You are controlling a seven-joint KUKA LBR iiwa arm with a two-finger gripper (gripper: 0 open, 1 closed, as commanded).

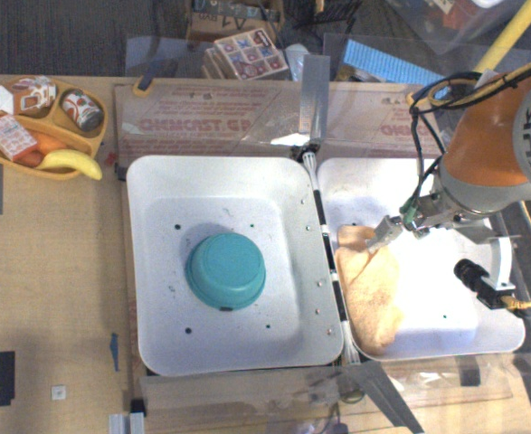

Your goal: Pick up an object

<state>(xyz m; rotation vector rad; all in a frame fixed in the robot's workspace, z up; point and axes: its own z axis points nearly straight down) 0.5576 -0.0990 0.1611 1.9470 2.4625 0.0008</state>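
So the gripper point(384, 233) sits low in the right white bin point(446, 333), fingers pinching the top corner of the floppy tan cloth point(372, 297), which trails below it. The teal upside-down bowl point(226, 269) is well off to its left.

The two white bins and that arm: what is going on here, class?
A grey and orange robot arm reaches in from the right over the right bin. Its gripper sits at the top end of a tan cloth-like object lying along that bin's left side. A teal bowl rests upside down in the left bin.
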